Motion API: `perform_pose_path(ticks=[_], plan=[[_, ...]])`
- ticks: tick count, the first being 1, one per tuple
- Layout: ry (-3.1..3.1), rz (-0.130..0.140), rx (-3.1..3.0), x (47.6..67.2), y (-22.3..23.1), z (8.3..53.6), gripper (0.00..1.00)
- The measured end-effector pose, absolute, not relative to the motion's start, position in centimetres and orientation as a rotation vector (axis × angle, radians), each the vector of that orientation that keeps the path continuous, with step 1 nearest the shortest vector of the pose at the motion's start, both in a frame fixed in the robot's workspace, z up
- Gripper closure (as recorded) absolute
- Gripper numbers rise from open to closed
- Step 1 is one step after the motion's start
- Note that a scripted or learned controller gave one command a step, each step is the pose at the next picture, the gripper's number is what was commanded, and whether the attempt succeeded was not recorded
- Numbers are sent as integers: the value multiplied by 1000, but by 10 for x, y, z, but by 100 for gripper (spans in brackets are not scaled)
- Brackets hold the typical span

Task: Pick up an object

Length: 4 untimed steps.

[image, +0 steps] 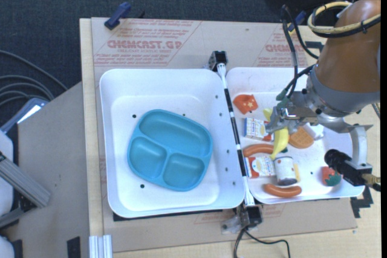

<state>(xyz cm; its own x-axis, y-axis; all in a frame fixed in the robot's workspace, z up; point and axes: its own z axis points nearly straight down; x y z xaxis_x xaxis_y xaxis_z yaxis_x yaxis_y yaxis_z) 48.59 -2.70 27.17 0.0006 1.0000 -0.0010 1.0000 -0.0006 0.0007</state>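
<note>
I read approach step: metal two-finger gripper (279, 122) hovers just above curved yellow toy banana (280, 141), right of bin divider. Jaw state blurred, cannot tell. Next: descend, clamp banana, lift.

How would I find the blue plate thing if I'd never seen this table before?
Look at the two white bins side by side and pick the left bin, away from the arm. The blue plate lies flat in its middle, by itself. It is a rounded tray split into three compartments, and it is the only big blue thing, while the small food toys are all in the right bin.
</note>
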Motion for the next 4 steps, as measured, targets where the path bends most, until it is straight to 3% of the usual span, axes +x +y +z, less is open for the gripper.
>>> perform_pose_path(ticks=[1, 2, 3, 4], plan=[[2223, -3, 2224, 479, -41, 268, 100], [2224, -2, 2223, 479, 0, 256, 100], [2221, -1, 2221, 479, -28, 268, 100], [2224, -3, 2224, 479, 39, 247, 100]])
